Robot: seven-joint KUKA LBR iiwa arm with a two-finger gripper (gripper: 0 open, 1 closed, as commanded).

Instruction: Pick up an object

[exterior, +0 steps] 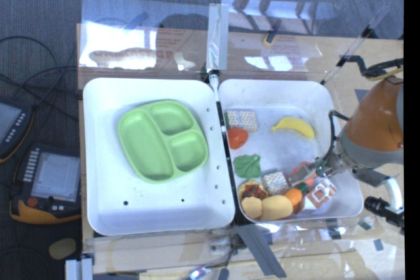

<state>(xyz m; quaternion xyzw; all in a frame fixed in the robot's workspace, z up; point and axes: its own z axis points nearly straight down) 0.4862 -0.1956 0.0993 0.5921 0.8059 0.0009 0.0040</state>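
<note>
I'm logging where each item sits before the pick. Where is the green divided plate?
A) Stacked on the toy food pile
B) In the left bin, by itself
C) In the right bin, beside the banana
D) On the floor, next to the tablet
B: the green divided plate lies flat in the left bin, while the banana and other toy food sit in the right bin.

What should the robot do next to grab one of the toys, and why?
Probably lower a little and close on one toy. The gripper sits low in the right bin, at the crowded corner by the small orange ball and the red-and-white block. Nothing visibly sits in its grasp yet. The banana lies apart, so it may be an easier target.
</note>
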